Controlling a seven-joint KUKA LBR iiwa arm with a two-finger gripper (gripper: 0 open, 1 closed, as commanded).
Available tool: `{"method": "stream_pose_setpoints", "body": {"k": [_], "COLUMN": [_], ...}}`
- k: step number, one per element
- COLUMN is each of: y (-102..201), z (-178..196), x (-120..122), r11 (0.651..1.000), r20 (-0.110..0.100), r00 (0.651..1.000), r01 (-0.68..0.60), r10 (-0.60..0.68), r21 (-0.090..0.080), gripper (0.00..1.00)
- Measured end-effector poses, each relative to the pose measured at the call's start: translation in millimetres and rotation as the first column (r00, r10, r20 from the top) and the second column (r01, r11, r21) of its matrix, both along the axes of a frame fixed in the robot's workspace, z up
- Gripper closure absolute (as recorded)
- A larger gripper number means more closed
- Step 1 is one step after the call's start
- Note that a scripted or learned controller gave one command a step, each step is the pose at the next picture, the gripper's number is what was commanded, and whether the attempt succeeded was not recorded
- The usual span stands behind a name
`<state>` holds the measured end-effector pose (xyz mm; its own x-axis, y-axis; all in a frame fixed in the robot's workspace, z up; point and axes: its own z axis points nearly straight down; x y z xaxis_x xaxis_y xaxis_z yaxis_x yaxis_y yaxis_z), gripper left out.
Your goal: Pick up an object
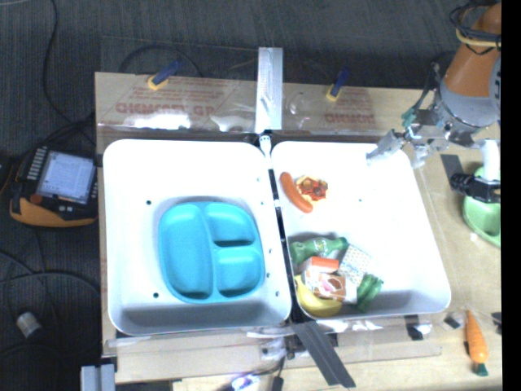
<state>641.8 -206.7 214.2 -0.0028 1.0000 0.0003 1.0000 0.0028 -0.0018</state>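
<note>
Approach step. Claw (391, 147) over right bin's (407, 243) far right corner, seemingly empty; opening unclear. Sausage (295, 192) near divider, toy pile (334, 275) at near edge. Next: descend onto one.

Grey and orange arm over the worktop's far right corner

The arm (470, 72) shows a broad orange band, rounded like a collar, with a paler grey section beside it and dark cables looping over its top. Below the band comes a light grey ring, then a cluster of darker metal parts with a small teal-green patch on one side. From that cluster the pincer (383, 151) reaches out as slim pale grey metal ending in a narrow tip. Thin dark wires run along the wrist. Screws and printed markings are too small and blurred to make out.
</note>
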Motion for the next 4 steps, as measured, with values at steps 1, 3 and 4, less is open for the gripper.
{"method": "stream_pose_setpoints", "body": {"k": [1,3,4], "y": [40.9,97.9,69.4], "z": [-57.2,-125.0,-58.1], "x": [-37.0,-83.9,-40.9], "r11": [0.995,0.977,0.996], "r20": [-0.001,0.014,0.000], "r00": [0.995,0.977,0.996], "r01": [-0.096,0.214,0.085], "r10": [0.096,-0.214,-0.085], "r21": [-0.001,0.001,-0.002], "gripper": [0.00,0.00,0.00]}}
